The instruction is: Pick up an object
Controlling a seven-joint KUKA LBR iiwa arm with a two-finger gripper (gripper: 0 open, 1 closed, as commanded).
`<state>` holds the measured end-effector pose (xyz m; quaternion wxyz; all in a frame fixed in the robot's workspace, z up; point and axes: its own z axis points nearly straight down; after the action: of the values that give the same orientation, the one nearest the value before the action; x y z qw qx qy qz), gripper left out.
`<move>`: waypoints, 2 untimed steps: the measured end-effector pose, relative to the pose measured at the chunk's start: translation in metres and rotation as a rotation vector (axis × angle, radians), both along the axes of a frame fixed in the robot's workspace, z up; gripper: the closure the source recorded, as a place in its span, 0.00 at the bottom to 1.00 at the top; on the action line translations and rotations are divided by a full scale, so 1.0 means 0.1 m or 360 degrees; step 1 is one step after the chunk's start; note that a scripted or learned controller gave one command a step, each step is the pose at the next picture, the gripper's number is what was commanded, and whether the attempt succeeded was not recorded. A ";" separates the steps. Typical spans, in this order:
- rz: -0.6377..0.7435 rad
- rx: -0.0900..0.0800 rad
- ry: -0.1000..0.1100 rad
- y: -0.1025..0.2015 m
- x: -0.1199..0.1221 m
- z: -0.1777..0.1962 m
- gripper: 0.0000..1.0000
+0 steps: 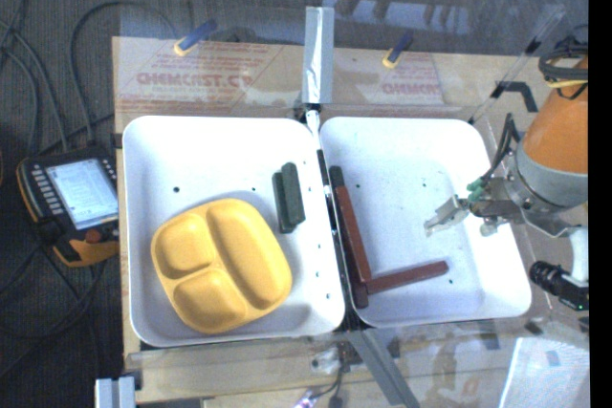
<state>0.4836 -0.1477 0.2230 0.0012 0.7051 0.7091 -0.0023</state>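
Two shallow white bins side by side on bench: left bin (143, 205), right bin (411, 139).

Two-finger gripper (442, 220) hovering over right bin near its right edge, fingers spread, nothing between them.

Nearest candidate: dark red-brown L-shaped bar (361, 253), looks like wood or plastic. Long leg hard against right bin's left edge, short leg running along floor toward the front right corner. Judged stiff, light, not fragile; probably smooth, so some slip risk. Best hold: across the short leg's narrow width mid-length, clear of walls. Long leg too tight to wall for a finger.

Left bin: yellow three-compartment plastic tray (222, 265) in front left corner, light but too wide to span, rim only. Dark green flat rectangular block (288, 197) near left bin's right edge, beside tray; small, rigid, easy pinch across width.
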 end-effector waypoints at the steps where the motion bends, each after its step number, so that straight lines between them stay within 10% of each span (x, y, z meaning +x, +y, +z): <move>1: -0.0029 0.0009 0.0001 -0.10 0.00 -1.23 0.00; 2: 0.0193 -0.0019 -0.0030 0.21 0.04 -1.31 0.00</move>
<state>0.4878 -0.1264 0.0920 0.0121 0.6609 0.7504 0.0002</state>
